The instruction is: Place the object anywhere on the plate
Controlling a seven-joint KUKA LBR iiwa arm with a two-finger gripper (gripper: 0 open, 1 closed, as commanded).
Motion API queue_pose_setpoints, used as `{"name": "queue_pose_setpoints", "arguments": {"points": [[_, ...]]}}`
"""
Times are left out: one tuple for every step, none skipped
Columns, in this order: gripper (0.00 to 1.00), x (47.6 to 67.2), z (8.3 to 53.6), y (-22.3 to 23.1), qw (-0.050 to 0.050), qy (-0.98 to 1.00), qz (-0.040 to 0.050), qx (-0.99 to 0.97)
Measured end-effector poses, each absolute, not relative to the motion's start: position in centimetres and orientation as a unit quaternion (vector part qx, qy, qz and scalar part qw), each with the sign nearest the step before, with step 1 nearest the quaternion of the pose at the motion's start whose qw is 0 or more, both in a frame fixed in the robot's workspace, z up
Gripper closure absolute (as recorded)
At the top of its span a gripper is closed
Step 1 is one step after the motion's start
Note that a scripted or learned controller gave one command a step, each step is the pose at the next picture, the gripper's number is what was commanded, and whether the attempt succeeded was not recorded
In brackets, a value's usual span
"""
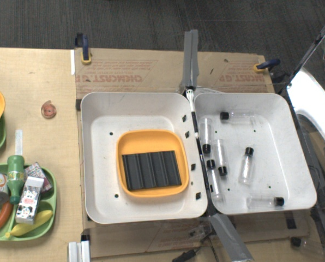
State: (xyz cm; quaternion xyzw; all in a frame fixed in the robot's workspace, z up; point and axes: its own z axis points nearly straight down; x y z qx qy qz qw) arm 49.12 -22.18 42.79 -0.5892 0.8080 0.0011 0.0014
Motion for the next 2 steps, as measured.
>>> {"name": "queue_pose_setpoints", "arguments": {"points": [[0.0,49.0,44.1,-22.2,0.002,0.685,0.0004,-0.729],[0.0,47.9,41.3,-21.4,0.002,0.54,0.0018,-0.841]]}}
